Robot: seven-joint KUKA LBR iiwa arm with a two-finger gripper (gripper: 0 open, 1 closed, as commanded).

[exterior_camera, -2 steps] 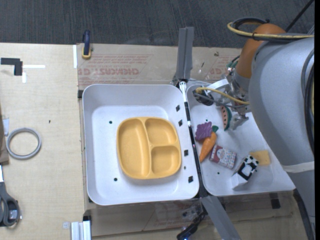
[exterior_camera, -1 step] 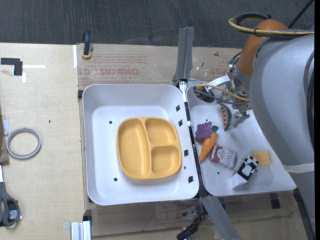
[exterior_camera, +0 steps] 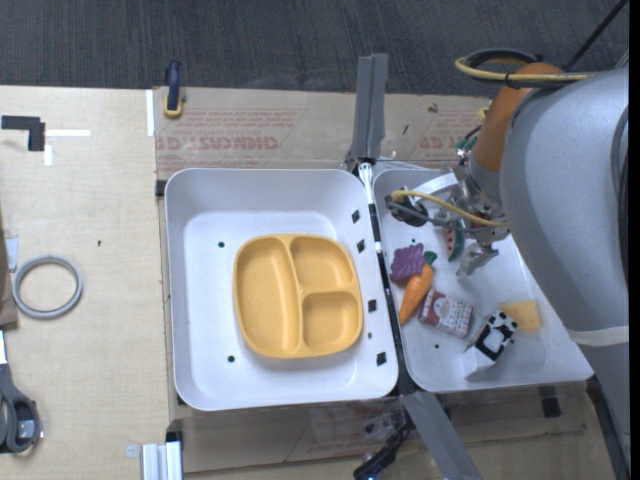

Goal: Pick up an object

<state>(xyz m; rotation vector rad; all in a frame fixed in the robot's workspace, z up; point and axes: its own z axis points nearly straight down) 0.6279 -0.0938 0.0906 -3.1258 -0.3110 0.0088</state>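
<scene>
The right white bin (exterior_camera: 520, 373) holds several small items: a purple grape bunch (exterior_camera: 407, 263), an orange carrot (exterior_camera: 415, 293), a red packet (exterior_camera: 446, 314), a black-and-white piece (exterior_camera: 494, 336), a yellow block (exterior_camera: 524, 315) and a small watermelon slice (exterior_camera: 449, 238). My gripper (exterior_camera: 474, 258) hangs over the upper middle of this bin, just right of the watermelon slice and above the red packet. It looks open, with nothing between its fingers. The grey arm hides the bin's right side.
The left white bin (exterior_camera: 200, 268) holds a yellow divided plate (exterior_camera: 297, 294). A yellow cable (exterior_camera: 430, 203) runs from the wrist across the right bin's top. On the bench at far left lie a grey ring (exterior_camera: 45, 286) and scissors (exterior_camera: 15, 418).
</scene>
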